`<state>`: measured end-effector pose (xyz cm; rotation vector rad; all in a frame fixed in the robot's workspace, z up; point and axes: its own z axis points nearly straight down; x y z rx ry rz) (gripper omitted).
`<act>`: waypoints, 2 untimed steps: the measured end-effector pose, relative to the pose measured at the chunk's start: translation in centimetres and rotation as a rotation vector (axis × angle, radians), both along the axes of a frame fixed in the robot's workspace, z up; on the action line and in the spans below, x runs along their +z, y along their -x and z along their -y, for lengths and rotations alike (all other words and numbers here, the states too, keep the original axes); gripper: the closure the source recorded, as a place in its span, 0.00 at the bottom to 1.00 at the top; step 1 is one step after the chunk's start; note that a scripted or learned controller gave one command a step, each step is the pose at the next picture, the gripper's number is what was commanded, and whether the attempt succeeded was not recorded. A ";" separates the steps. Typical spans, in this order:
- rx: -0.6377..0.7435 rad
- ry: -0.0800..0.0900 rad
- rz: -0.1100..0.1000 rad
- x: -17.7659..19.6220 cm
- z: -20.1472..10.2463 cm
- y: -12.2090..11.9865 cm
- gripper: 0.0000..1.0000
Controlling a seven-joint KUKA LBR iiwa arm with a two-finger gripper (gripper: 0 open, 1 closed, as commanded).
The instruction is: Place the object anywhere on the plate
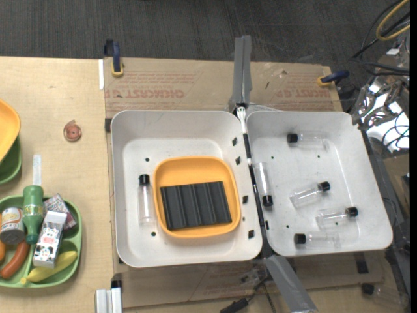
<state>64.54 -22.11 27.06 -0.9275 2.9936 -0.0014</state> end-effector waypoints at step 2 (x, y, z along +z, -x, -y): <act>0.459 0.001 -0.006 -5.5 0.0 9.8 1.00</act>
